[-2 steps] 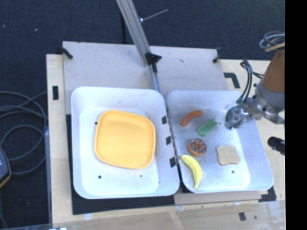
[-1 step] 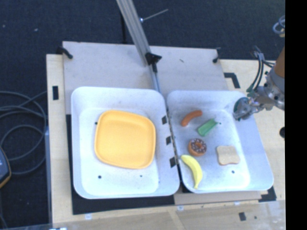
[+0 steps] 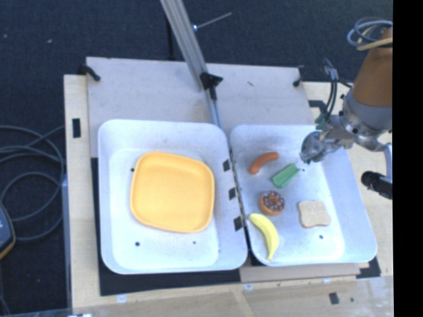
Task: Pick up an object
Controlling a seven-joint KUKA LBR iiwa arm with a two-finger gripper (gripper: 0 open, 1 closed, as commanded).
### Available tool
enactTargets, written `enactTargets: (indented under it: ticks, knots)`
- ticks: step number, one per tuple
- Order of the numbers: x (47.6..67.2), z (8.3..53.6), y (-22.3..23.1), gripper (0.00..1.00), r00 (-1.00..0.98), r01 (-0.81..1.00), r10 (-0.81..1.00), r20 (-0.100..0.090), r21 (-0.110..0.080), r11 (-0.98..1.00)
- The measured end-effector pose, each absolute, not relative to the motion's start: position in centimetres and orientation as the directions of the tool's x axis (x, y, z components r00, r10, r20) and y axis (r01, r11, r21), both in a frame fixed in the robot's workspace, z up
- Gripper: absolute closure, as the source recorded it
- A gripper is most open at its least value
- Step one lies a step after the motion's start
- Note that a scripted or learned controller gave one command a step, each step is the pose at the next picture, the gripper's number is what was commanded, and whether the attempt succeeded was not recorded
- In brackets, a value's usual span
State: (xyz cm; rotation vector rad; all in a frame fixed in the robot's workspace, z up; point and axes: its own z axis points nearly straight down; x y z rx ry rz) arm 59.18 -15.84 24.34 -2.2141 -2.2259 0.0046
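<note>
Where the bench edge runs nearest the camera, the right bin [image 3: 357, 240] holds a yellow banana [image 3: 265, 234] at its near left corner, lying close to the divide between the two bins. Just right of it and a little farther back sits a slice of toast [image 3: 313, 214], and to the left of the toast, beyond the banana's upper end, a round chocolate doughnut [image 3: 271, 203] with pale sprinkles. The left bin [image 3: 115, 243] carries a square yellow plate [image 3: 172, 191] that fills most of its floor, slightly skewed to the bin's walls. Farther back in the right bin lies a green block [image 3: 285, 175], tilted with its right end pointing away, and left of that, a little farther still, an orange-red sausage [image 3: 263, 162] at a similar slant. The gripper [image 3: 310, 152] hangs over the far right part of this bin, its tip just beyond and to the right of the green block's far end; from this angle the block appears near the tip but not between the fingers, and whether the fingers stand apart or together cannot be told. Nothing is seen held. The grey arm with its orange band [image 3: 374, 74] rises from the gripper toward the far right. Behind both bins, a slanted metal rail [image 3: 185, 35] leans over the pale bench [image 3: 152, 88].
</note>
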Motion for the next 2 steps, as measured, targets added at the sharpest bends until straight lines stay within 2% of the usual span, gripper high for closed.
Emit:
enactTargets:
  ticks: [1,2]
  knots:
    - [60.2,23.6,-10.8,1.00,-0.005,1.000,1.000,0.000,-0.004,0.005]
    - [60.2,23.7,-4.5,1.00,-0.006,1.000,1.000,0.000,-0.004,0.006]
